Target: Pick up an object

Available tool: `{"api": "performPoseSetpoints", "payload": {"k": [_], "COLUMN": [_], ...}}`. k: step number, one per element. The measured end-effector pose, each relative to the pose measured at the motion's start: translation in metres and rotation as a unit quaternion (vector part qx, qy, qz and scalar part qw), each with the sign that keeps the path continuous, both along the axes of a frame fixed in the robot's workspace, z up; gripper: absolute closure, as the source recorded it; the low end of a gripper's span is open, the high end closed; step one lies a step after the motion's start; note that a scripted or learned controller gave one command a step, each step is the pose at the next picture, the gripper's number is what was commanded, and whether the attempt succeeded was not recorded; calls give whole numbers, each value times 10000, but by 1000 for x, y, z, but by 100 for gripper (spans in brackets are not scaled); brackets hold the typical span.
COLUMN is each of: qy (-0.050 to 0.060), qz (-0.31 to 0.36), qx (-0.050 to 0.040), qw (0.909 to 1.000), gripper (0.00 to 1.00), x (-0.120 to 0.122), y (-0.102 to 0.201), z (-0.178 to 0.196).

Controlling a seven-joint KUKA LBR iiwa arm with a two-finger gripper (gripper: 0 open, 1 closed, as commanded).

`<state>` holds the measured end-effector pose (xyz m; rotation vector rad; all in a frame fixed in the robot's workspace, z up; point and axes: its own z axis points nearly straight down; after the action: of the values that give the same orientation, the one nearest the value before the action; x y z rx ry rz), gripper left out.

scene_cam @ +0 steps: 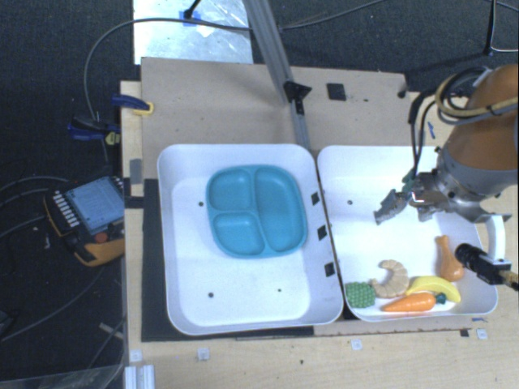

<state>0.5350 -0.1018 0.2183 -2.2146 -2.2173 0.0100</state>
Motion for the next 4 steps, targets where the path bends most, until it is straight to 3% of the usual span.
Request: {"api": "performPoseSetpoints", "payload": {"k": [1, 3, 4], "qy": [-58, -36, -85], "qz": [12, -2, -2], "qx": [-7, -1, -8], "qw": [10000, 10000, 10000], "gripper": [0, 0, 0], "x": [3, 5, 8], "y": [0, -10, -10], "z": [6, -88, -132]}}
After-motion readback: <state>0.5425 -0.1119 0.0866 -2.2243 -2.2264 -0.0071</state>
